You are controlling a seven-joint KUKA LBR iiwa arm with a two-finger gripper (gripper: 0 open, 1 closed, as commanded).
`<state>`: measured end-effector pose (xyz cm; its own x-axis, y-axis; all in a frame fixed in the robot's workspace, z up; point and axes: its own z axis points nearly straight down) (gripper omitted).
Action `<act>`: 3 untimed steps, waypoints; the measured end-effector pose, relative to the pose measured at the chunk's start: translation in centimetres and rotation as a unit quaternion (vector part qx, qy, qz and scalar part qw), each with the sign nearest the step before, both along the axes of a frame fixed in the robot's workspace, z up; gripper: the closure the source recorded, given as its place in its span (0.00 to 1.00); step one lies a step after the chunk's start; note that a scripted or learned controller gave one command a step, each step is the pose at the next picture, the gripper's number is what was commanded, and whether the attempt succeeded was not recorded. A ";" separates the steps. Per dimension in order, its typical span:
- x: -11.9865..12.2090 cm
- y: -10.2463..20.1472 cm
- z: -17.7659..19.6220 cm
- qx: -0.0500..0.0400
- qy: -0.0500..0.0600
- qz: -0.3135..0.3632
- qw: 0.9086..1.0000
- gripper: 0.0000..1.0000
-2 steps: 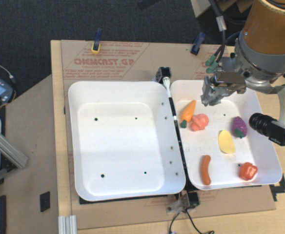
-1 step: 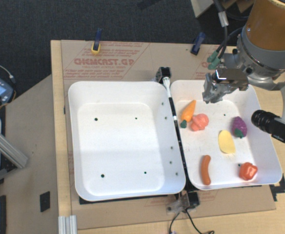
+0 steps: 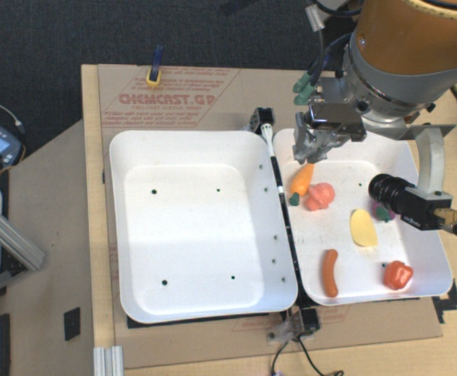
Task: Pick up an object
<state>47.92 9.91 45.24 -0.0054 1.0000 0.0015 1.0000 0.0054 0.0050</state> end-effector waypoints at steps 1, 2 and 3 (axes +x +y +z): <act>0.1 -0.2 1.0 -0.001 -0.001 -0.002 1.000 1.00; 0.2 -0.2 2.0 -0.001 -0.002 -0.002 1.000 1.00; 0.2 -0.2 3.0 -0.001 -0.003 -0.002 1.000 1.00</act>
